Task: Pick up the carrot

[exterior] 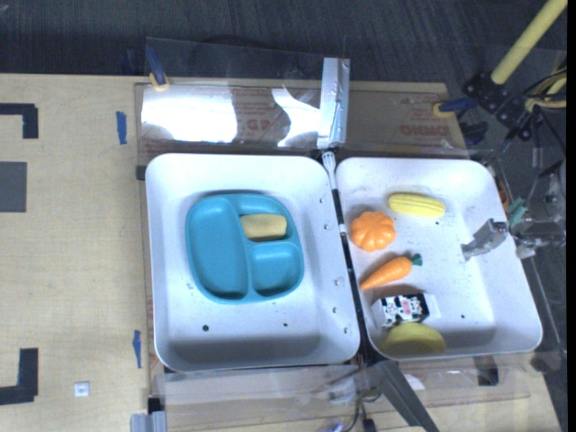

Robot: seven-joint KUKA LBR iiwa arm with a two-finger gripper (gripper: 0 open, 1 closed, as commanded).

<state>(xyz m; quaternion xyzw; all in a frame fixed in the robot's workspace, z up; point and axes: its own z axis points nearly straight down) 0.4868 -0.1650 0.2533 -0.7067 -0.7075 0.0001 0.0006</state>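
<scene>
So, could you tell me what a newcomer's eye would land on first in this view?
Most likely the bright blue divided plate in the left bin, with a pale yellow piece in its upper right compartment. Next come the orange things in the right bin: a small pumpkin and, just below it, the carrot, lying at a slant. The tool sits at that bin's right side, apart from them.

Wooden bench (72,241) under two white bins (171,241) side by side

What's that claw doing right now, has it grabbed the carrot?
Gripper: open or shut cannot be told; it is apart from the carrot, holding nothing visible.
</scene>
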